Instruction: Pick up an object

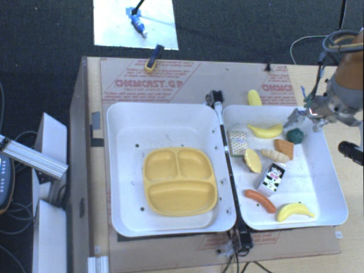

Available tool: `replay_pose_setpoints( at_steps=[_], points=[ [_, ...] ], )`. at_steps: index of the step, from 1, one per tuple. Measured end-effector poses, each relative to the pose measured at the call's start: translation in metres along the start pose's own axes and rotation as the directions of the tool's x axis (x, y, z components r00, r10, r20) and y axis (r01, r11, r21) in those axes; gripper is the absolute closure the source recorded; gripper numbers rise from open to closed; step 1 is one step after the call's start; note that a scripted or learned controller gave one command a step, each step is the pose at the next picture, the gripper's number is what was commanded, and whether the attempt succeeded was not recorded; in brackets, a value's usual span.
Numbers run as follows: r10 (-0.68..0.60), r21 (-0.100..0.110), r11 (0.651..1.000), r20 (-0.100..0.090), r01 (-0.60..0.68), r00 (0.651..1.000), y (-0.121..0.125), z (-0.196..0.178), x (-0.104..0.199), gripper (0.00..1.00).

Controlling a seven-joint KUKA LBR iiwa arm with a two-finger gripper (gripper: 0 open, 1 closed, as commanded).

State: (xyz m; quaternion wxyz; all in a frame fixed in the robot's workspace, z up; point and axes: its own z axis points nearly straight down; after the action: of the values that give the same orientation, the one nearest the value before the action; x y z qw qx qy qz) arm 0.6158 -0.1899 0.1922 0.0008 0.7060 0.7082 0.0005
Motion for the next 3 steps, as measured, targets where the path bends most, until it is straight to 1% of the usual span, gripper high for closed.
replay_pose_setpoints(
  at_steps=[1,2,3],
  points=[
    [0.001,0.000,1.000,0.000,-0.001,1.000,0.012,0.108,-0.017,0.00],
    [-0.004,0.026,1.000,-0.003,0.004,1.000,0.048,0.111,0.009,0.00],
    [-0.004,0.011,1.000,0.001,0.004,1.000,0.051,0.098,0.009,1.00]
  ],
)
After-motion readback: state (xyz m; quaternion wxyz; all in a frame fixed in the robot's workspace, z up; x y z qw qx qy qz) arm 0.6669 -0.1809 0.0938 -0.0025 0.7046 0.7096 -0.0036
